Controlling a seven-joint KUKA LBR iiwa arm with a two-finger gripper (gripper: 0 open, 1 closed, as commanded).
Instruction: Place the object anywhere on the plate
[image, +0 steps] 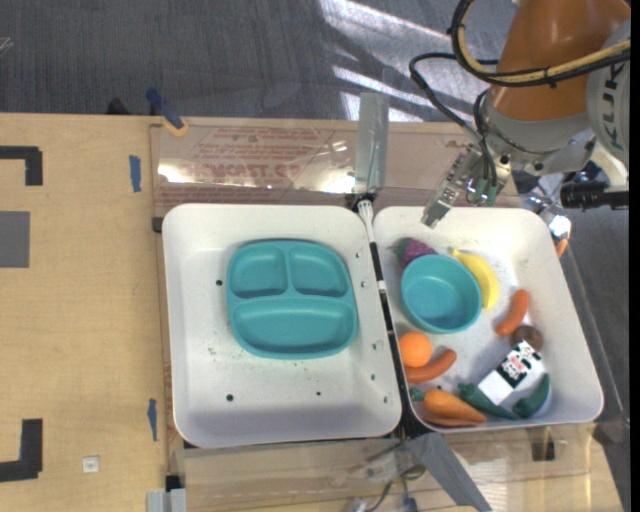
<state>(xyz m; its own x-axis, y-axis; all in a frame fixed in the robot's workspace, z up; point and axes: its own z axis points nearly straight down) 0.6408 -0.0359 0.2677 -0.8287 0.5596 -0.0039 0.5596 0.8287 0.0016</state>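
A teal divided plate lies in the left bin with nothing on it. The right bin holds the loose toy food: a teal bowl, a yellow banana, a purple piece, an orange ball, a carrot and a white carton. My gripper hangs over the back edge of the right bin, above and behind the bowl. It looks open, with nothing between its fingers.
An orange sausage and a reddish one also lie in the right bin, with a green piece at the front right. A raised divider separates the bins. Cables loop above the wrist.
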